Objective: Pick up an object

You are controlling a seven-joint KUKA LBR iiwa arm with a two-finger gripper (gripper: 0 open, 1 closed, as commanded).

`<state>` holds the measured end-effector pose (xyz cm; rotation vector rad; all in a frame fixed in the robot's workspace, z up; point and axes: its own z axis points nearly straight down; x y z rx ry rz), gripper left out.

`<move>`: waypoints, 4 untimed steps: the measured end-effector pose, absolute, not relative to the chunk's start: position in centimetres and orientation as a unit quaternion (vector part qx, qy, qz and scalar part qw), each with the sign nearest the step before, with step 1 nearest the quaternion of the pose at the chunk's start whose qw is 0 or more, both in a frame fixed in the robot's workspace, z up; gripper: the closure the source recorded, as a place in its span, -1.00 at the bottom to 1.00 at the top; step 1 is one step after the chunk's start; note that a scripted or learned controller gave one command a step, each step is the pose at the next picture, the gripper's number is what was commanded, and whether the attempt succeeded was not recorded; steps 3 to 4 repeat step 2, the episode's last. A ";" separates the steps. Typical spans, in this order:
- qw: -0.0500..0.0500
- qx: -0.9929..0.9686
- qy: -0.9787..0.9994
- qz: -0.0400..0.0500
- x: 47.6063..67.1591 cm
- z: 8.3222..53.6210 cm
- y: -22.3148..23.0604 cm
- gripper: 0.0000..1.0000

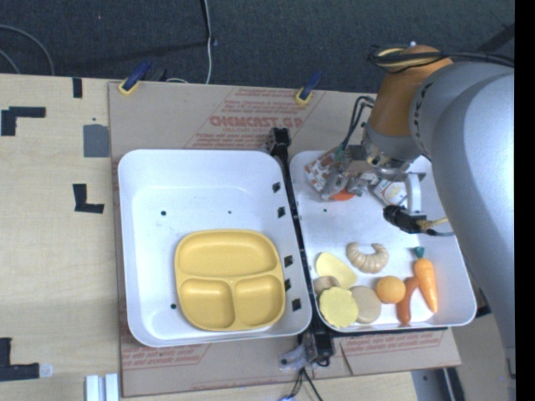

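My gripper [333, 180] hangs low over the far left part of the right bin [456, 253], under the orange-banded wrist. A small red-orange item [341, 195] lies on the bin floor just below the gripper's tip, partly hidden by it. Toy foods lie along the bin's near side: a cream curled piece [368, 256], a carrot [426, 282], an orange ball [389, 289], a yellow disc [338, 306] and a beige disc [365, 303].
The left bin [167, 190] holds a yellow divided plate [230, 278] at its near right. A black divider [289, 215] runs between the bins. The grey arm covers the right bin's far right corner. A black part [405, 218] sticks out beside the arm.
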<state>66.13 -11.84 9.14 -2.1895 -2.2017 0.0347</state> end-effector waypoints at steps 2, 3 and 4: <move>0.002 -0.705 -0.709 0.000 55.7 20.9 -3.0 1.00; 0.002 -0.705 -0.709 0.000 55.7 20.9 -3.0 1.00; 0.002 -0.705 -0.709 0.000 55.7 20.9 -3.0 1.00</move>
